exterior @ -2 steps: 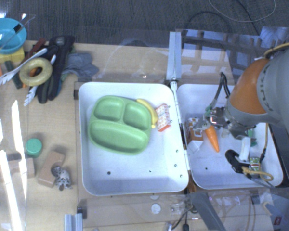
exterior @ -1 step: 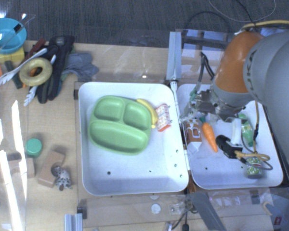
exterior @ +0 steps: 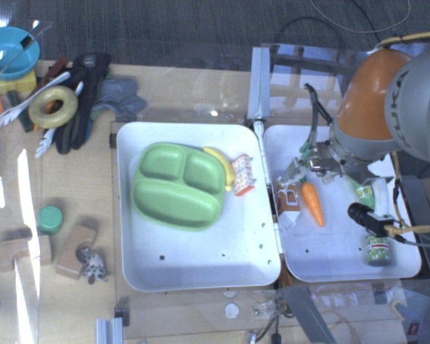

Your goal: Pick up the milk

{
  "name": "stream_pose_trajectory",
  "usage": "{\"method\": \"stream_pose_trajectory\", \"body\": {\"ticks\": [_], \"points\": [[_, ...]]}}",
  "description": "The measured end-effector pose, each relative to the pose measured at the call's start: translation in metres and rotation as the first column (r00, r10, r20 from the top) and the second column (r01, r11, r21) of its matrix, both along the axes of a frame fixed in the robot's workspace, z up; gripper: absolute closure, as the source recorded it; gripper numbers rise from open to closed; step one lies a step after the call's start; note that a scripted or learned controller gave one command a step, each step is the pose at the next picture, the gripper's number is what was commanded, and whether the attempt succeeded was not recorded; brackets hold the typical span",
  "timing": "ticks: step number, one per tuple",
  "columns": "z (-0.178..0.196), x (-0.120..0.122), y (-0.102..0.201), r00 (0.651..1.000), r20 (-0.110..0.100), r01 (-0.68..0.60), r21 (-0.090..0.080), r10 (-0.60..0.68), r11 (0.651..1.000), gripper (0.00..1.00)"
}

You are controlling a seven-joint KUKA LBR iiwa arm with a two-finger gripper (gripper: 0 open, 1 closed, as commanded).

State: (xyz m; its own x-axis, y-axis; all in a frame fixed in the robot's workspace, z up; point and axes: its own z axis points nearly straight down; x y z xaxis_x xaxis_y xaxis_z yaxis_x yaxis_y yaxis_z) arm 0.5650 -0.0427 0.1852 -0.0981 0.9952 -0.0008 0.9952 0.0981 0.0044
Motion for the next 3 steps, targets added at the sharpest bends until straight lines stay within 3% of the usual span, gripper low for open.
{"method": "stream_pose_trajectory", "body": {"ticks": [1, 3], "points": [[-0.0002, -0.0239, 0.0121, 0.986, 0.000, -0.165, 0.000, 0.165, 0.986, 0.00], [-0.0002, -0.0239, 0.0121, 0.986, 0.001, -0.165, 0.000, 0.165, 0.986, 0.00]]}}
